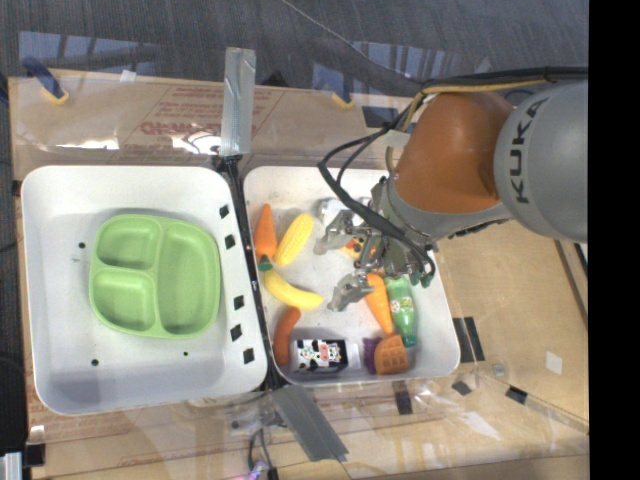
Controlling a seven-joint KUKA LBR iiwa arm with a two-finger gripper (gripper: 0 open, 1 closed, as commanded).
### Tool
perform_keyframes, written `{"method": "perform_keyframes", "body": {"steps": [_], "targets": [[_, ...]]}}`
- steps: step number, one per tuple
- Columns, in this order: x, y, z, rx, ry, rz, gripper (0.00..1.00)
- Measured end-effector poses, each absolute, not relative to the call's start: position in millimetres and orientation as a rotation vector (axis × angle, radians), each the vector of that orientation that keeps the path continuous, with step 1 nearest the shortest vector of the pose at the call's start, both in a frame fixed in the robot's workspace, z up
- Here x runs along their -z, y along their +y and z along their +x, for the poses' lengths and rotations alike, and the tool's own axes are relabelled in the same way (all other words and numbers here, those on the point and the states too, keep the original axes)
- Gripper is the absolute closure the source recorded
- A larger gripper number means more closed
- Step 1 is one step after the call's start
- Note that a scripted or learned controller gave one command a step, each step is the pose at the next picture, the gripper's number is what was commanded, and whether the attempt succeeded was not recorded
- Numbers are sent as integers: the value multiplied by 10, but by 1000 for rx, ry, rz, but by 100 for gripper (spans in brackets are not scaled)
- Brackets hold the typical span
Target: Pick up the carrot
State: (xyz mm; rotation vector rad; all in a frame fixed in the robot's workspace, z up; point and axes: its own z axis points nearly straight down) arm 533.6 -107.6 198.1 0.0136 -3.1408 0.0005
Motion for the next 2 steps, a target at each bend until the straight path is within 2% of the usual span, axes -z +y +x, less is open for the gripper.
{"method": "perform_keyframes", "body": {"steps": [1, 2], "targets": [[-1662, -1560, 5293, 1, -3137, -125, 0], [-1099, -2096, 5156, 1, -3118, -380, 0]]}}
